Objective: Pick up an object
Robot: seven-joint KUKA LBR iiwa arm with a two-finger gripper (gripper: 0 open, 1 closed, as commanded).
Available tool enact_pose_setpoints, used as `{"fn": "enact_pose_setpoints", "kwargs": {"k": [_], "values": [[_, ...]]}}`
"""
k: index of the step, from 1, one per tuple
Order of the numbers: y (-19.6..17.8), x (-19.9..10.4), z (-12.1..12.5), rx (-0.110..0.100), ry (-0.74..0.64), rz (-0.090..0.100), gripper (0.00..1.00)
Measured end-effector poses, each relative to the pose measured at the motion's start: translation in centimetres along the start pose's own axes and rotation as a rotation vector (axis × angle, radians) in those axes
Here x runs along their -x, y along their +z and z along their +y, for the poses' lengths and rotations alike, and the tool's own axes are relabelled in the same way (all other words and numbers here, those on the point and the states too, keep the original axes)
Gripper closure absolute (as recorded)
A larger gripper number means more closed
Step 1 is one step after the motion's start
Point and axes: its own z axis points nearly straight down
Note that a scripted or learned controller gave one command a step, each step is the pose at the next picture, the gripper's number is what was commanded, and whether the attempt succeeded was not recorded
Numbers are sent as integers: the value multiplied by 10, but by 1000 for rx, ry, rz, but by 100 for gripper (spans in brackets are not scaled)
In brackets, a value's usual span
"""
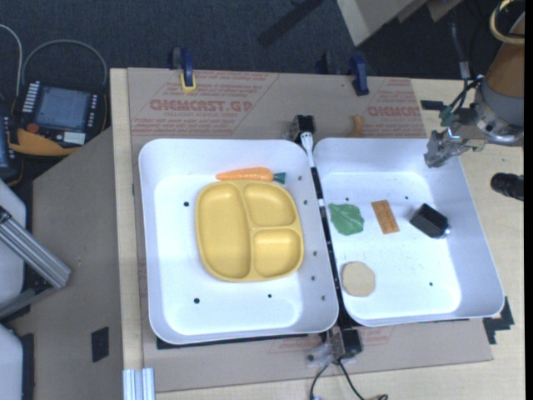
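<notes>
My gripper (439,151) hangs over the far right corner of the right bin (466,290), with nothing seen in it. In that bin lie a green leaf-shaped piece (346,218), a small orange-brown cracker (384,217), a black block (430,221) and a round tan cookie (359,278). The black block is the nearest of them, a little in front of the gripper. In the left bin (166,307) a yellow divided plate (248,229) lies in the middle, and an orange carrot (246,174) rests just behind it.
The two bins meet along a raised rim (321,215) in the middle. Blue clamps (186,67) hold the cardboard sheet at the back. A handheld controller (62,111) sits off the bench at the far left.
</notes>
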Motion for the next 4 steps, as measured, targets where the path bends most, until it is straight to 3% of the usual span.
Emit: {"fn": "enact_pose_setpoints", "kwargs": {"k": [1,2,4], "values": [[-65,1,2,1,0,0,100],[-81,1,3,-3,0,1,100],[-77,-90,-36,-9,-4,6,100]]}}
